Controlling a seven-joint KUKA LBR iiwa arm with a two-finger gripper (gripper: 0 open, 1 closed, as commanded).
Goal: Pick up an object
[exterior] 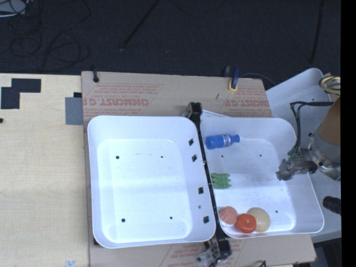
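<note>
Whether my jaws stood spread or pressed together I could not tell, for my gripper [288, 168] was a small dark tangle at the right wall of the right bin [303, 216], low over the floor and with nothing visible in it. Of the things lying in that bin, the largest was the blue bottle [222, 141], on its side near the far left corner; I judged it light, stiff and slick, likely to roll, so best taken across the middle of its barrel. Next came the green toy [220, 181], flat against the dividing wall, probably soft and hard to get under. Then the cluster in the near left corner: a cream round piece [261, 218], a pink piece [226, 214] and a red round piece [246, 223], touching one another. They looked light and smooth, and crowding would hamper a clean pinch. The left bin [103, 143] sat beside it.
</note>
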